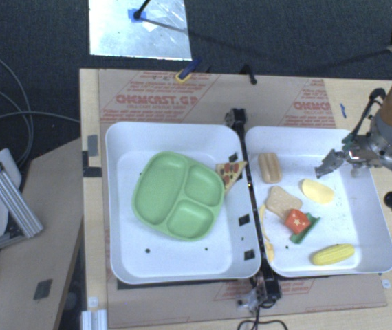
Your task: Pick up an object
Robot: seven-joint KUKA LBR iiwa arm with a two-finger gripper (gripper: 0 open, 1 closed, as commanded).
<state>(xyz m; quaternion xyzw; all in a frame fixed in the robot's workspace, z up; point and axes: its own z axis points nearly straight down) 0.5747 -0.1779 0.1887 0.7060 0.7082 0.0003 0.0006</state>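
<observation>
Gripper (pixel 336 162), fingers apart and gripping nothing, is hovering at two o'clock from the yellow potato chip (pixel 318 192) in the right bin (pixel 375 218).

Dark grey carpet floor (pixel 31 26) at far side, black cables (pixel 17 115) snaking across it at left. Shiny metal sheet (pixel 139 19) lies on floor, far centre. Light wood bench (pixel 361 91) covered by printed cardboard (pixel 158 98). Second wooden tabletop (pixel 38 218) at near left, with an aluminium rail (pixel 7 191) leaning over it. Even, soft lighting.
</observation>
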